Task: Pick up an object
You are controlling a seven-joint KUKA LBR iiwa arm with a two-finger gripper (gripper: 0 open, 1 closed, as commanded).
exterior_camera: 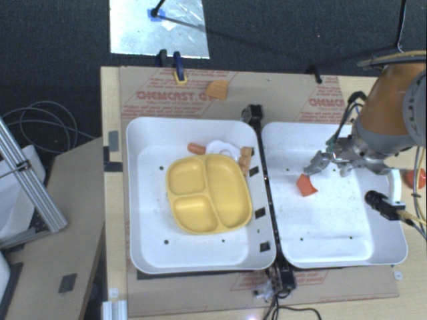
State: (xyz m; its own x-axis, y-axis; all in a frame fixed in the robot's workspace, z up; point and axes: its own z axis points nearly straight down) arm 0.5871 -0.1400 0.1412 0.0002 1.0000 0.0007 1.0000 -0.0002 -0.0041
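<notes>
Gripper [319, 163] seen low over the right bin [347, 245], state of its fingers not to be told, orange block [306, 186] lying just below it, apart, yellow divided tray [208, 193] set in the left bin [143, 232].

Grey arm [393, 105] w/ orange band reaching in from right, wrist angled down-left, end effector [320, 162] low

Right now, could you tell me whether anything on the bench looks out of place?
Yes: a tan block lies on the cardboard behind the left bin, outside both bins. The yellow divided tray sits askew, partly covering a white item.
</notes>
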